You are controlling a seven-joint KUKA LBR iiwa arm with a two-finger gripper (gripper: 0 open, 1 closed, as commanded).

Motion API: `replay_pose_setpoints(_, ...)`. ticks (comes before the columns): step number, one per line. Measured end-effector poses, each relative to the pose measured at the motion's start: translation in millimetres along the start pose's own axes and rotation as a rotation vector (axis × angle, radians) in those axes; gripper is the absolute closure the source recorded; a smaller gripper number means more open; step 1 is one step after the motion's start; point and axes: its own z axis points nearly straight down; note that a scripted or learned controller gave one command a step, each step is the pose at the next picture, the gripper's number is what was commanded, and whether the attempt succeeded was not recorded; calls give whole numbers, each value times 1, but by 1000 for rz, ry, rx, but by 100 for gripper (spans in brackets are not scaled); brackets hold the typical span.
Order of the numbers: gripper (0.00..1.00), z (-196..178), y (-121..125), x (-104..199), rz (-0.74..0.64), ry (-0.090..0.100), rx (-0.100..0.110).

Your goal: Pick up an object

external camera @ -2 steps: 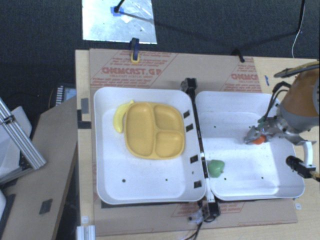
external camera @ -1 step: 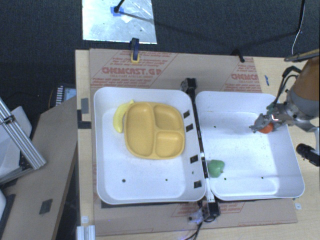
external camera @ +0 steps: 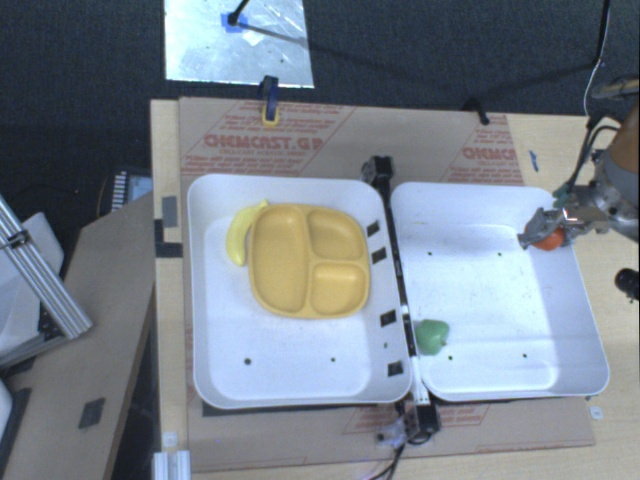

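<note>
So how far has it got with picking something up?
Nearly there, it seems. The gripper sits at the right bin's far right edge with a small orange object at its tip; whether it is truly gripped is unclear. Lifting it clear looks left. The green object, yellow tray and banana lie untouched.

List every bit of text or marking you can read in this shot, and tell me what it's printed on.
"CHEMCAST GP" in red, on the brown board under the bins, far left part; the last letters are blurry.
The same red print repeats at the board's far right and along its near edge, too slanted or cut off to read.
No readable text on the white bins, yellow tray, green object or claw.
</note>
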Motion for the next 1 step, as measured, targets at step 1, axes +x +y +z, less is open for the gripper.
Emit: replay_pose_setpoints(1, 100, 5, 7, 52, -4, 3, 5)
